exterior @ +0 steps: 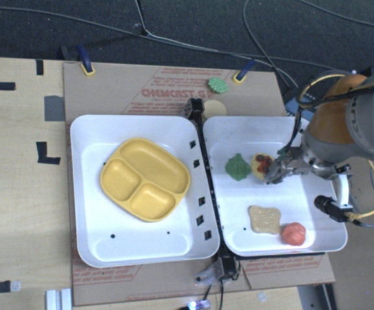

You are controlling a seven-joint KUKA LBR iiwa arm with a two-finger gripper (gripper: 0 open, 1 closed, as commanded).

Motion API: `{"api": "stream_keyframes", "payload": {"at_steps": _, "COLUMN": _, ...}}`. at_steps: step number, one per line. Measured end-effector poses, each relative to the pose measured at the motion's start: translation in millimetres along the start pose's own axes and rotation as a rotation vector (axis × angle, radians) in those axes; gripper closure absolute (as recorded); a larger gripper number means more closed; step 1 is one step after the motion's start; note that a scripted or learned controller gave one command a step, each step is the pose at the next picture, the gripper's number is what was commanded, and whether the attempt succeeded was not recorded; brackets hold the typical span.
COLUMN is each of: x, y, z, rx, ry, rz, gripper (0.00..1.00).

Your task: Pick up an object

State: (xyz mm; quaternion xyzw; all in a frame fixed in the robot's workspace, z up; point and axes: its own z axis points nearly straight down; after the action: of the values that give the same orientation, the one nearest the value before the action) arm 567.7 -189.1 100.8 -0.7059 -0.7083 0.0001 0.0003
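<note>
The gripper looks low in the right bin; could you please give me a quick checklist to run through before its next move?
1. Gripper over right bin: ok.
2. Nearest target, the yellow-and-red toy, beside the gripper: ok.
3. Toy between the fingers: cannot tell.
4. Green toy lying apart from that target: ok.
5. Tan toast piece and red ball away from the gripper: ok.
6. Yellow divided plate sitting in left bin: ok.
</note>
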Motion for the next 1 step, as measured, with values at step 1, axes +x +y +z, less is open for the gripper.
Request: {"api": "stream_keyframes", "payload": {"at_steps": 1, "x": -10.2, "y": 1.2, "z": -51.8, "rx": -0.004, "ry": -0.002, "rz": 0.003, "gripper": 1.0}}
